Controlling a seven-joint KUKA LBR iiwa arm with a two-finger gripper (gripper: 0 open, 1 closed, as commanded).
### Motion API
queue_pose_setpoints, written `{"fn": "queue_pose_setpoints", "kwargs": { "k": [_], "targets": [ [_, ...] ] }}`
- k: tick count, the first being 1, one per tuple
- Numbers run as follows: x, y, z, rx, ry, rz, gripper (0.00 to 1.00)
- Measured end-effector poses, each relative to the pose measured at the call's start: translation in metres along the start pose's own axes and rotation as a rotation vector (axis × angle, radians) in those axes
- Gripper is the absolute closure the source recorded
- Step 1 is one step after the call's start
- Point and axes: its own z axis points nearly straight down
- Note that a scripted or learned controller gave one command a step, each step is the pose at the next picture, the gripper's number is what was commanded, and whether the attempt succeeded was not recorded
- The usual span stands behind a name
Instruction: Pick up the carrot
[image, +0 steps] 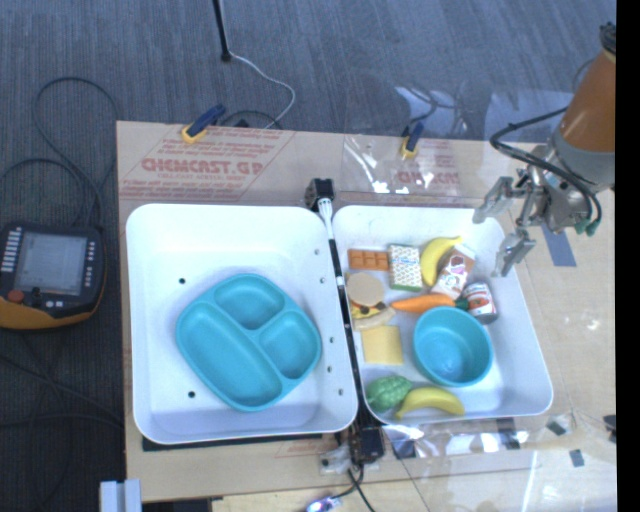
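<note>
In the right bin, the carrot lies flat at twelve o'clock from the blue bowl, touching its rim. My hand hangs open at two o'clock from the carrot, holding nothing. It looks light, rigid, smooth plastic; I judge the thicker middle safest, across its width.

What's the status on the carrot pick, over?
Gripper open, above right bin's far right corner. Carrot lies untouched in the bin. Blue bowl, banana and small can crowd it.
</note>
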Motion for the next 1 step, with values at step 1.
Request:
{"fn": "queue_pose_setpoints", "kwargs": {
  "k": [1],
  "targets": [
    [0.0064,0.0374,0.1135,0.003,-0.031,-0.039,0.00]
  ]
}}
